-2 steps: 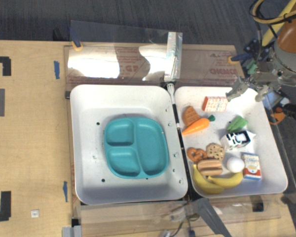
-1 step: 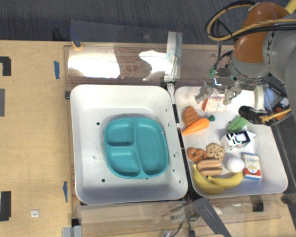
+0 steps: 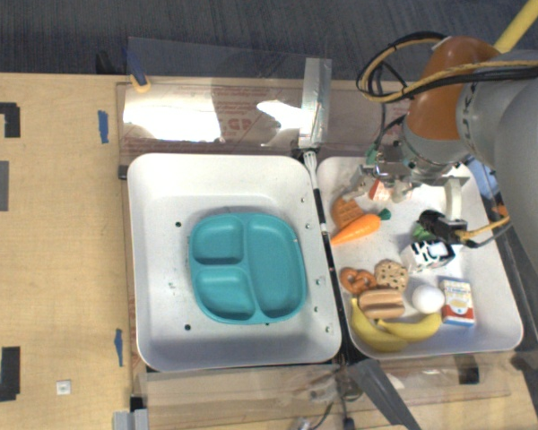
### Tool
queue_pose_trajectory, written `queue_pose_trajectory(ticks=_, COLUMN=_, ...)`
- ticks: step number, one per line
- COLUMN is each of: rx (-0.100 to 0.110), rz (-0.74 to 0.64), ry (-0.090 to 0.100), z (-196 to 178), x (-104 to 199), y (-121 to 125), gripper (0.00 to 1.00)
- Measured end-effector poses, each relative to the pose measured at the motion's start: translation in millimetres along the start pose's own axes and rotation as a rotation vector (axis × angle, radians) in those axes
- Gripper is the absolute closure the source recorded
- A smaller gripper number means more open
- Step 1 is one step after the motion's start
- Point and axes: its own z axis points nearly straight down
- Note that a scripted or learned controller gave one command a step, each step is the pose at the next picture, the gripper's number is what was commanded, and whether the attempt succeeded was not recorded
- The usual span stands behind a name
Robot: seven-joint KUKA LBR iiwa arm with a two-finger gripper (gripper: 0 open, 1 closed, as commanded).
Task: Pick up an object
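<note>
The gripper [image 3: 386, 179] hangs just above-right of the carrot [image 3: 357, 227], whose long axis runs left-right; finger state cannot be told.

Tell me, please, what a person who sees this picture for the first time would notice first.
The teal divided plate stands out, lying alone in the left bin. Next comes the crowd of toy food in the right bin: an orange carrot near its left wall, a banana at the front. The grey arm's orange band hangs over that bin's back edge.
</note>
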Motion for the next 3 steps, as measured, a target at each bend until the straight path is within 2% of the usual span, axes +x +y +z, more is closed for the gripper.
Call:
queue_pose_trajectory(ticks=1, rx=-0.020, rz=-0.209, ry=-0.001, z=3, x=-9, y=-19, gripper=0.00)
queue_pose_trajectory(ticks=2, rx=-0.013, rz=-0.383, ry=-0.002, z=3, x=-28, y=-91, gripper=0.00)
queue_pose_trajectory(ticks=3, rx=-0.018, rz=-0.385, ry=-0.001, z=-9, x=-25, y=-89, gripper=1.00)
